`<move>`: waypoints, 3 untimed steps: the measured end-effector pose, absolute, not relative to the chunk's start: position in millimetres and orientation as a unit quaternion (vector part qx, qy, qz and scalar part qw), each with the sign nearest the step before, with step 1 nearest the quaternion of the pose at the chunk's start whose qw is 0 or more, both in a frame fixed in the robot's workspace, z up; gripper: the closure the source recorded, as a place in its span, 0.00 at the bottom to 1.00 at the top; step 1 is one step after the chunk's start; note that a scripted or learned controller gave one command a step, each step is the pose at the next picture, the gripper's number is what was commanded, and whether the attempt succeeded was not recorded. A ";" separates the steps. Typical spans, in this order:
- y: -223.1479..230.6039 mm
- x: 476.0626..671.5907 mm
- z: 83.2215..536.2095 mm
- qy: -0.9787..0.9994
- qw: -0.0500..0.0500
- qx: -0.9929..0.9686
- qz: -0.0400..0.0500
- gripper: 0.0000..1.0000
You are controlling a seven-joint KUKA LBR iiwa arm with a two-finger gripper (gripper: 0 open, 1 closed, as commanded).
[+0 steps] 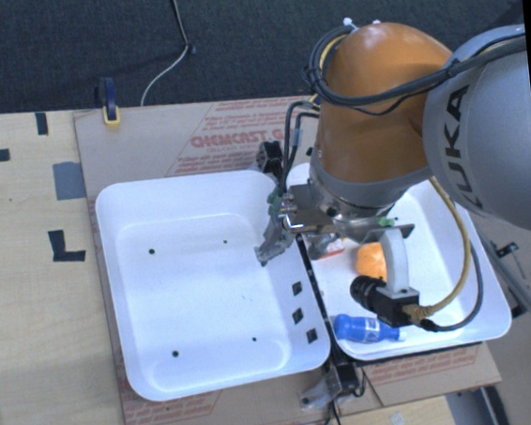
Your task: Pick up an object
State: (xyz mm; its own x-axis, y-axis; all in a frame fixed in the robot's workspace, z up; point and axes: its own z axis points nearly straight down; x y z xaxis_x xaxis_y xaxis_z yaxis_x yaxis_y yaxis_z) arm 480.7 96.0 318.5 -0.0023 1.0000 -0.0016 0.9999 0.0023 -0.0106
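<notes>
The arm's orange band [381, 100] looms nearest, above the right bin [488, 311]. Its gripper [329, 238] hangs low at the bins' shared edge; whether it grips anything cannot be told. An orange ball [371, 262] lies just beside it, a blue object [363, 329] nearer the front rim

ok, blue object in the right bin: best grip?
Grip the blue object across its narrow width, coming straight down. It lies flat and elongated near the right bin's front edge, and its right end sits under the arm's black fitting, so take the exposed left half.
</notes>
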 end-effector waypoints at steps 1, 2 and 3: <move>110.8 484.2 533.2 -0.708 -0.005 -0.706 -0.008 1.00; 158.3 483.4 516.5 -0.709 0.001 -0.705 0.001 1.00; 158.6 483.7 535.4 -0.708 0.000 -0.706 0.000 1.00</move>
